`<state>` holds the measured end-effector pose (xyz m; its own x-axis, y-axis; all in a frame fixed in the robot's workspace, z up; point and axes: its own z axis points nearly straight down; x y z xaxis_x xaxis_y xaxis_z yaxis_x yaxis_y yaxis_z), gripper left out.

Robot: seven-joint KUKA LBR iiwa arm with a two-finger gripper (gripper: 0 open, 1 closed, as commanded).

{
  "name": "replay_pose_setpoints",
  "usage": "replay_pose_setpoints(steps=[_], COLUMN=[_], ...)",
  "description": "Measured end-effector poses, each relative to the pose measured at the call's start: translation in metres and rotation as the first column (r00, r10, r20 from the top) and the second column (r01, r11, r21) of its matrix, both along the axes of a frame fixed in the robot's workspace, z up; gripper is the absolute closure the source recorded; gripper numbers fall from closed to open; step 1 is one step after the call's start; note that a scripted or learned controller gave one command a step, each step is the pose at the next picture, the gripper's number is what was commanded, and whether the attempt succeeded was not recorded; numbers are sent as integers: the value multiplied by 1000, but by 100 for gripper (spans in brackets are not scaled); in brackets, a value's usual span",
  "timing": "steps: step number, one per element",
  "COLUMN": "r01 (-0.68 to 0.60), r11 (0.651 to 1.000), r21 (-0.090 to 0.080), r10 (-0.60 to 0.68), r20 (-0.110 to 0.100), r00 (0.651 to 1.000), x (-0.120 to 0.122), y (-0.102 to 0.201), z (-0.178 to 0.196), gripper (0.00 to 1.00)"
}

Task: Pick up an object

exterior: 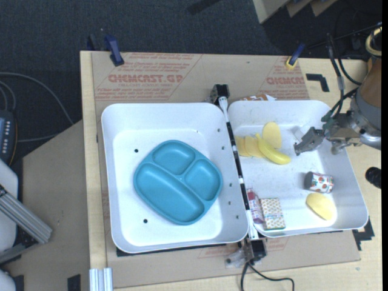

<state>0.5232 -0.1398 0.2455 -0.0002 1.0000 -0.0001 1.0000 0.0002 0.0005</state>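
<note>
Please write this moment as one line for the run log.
hand: over right bin, holding nothing | nearest: banana | blue plate: left bin

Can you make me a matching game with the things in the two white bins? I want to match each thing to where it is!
Things:
1. blue plate
2. banana
3. little can
4. small box

Places:
A. right bin, near the front edge, by the wall between the bins
B. alone in the left bin
C. right bin, just behind the lemon
D. right bin, toward the back, left of the hand

Pairs: 1-B, 2-D, 3-C, 4-A
</note>
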Motion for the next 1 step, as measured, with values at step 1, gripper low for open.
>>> replay_pose_setpoints(steps=[1], r01=[-1], r11=[1000], r21=[0], r10=[1], r20=[0], r00=[1000], x=[68], y=[18], z=[-74], gripper=[0])
